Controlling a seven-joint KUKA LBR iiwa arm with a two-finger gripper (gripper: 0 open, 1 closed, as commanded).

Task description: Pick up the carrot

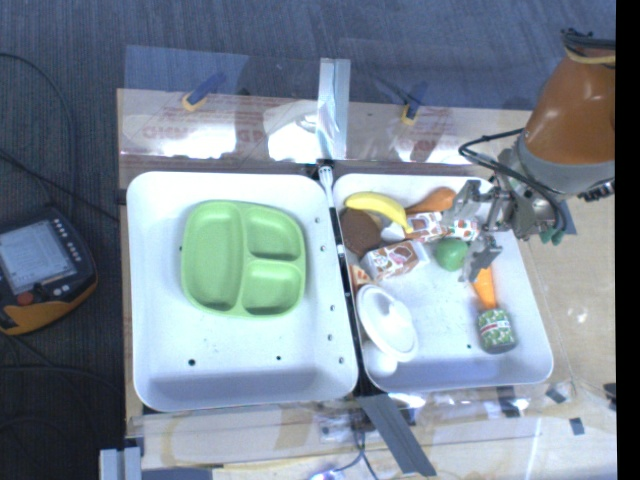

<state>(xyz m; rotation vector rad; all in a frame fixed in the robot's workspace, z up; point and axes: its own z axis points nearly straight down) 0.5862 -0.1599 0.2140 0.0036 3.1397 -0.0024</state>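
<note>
The carrot (485, 287) is a short orange piece lying in the right bin (440, 368) near its right wall, pointing toward the front. My gripper (476, 230) hangs over the bin's back right part, just behind the carrot. It is open, and one dark finger (486, 255) ends right at the carrot's rear tip. Nothing is held between the fingers. A green ball (451, 255) lies just left of that finger.
The right bin also holds a banana (376, 207), a brown item (360, 232), an orange item (432, 200), a small carton (392, 261), a white cup (388, 320) and a green-topped jar (496, 330). A green divided plate (243, 257) sits in the left bin (160, 358).
</note>
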